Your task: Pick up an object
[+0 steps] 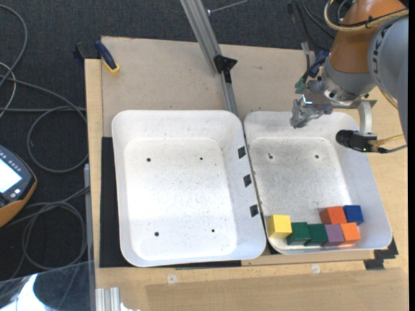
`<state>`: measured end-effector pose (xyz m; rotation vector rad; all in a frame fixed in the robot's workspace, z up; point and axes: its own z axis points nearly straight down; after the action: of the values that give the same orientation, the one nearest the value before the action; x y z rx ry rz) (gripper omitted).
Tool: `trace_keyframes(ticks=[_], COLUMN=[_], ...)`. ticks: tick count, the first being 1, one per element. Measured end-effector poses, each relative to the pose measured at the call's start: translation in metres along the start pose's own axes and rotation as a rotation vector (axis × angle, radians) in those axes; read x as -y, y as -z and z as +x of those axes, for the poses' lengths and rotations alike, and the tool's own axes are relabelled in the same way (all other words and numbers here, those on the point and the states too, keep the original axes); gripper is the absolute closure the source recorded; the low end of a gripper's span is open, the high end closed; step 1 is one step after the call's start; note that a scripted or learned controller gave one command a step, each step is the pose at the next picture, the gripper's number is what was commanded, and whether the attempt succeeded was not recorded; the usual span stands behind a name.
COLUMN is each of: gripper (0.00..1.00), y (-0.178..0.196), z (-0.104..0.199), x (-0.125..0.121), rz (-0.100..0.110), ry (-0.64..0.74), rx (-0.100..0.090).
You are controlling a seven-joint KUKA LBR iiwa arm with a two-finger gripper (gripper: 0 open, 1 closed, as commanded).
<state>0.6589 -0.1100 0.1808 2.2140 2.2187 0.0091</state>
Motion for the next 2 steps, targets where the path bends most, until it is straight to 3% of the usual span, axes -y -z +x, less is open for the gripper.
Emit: trace_keyframes(ticks=[1,2], gripper=[1.00,1.00], y=[0.055,0.037], z=[0.000,0.001], x=[-0.002,-0.003], rz=[0.000,0.011], ry=[0.000,0.000], rx=[0.000,-0.001])
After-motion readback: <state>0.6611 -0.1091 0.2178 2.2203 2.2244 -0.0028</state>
